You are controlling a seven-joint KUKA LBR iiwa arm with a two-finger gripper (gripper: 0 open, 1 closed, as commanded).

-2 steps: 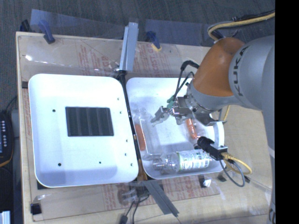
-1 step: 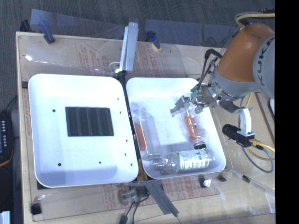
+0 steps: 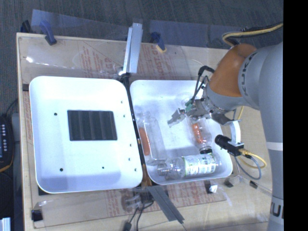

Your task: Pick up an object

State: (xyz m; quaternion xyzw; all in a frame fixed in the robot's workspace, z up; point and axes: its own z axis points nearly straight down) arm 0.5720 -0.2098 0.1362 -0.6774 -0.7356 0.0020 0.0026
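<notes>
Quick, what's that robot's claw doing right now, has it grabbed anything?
Gripper: low in the right bin, beside a small orange-filled bottle; whether it grips anything cannot be told.

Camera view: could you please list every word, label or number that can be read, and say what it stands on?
None can be read.
Clear plastic bottle with a white-and-green label, lying in the right white bin: print too blurred.
Red printing on the clear sheet over the bench: too faint.

Dark grey carpeted floor (image 3: pixel 144 4) all round. Pale wooden bench top (image 3: pixel 29 61) under clear plastic sheeting (image 3: pixel 86 57), blue clamps (image 3: pixel 48 35) at its far edge. Even overhead light, glaring off white surfaces left of the jaws.
</notes>
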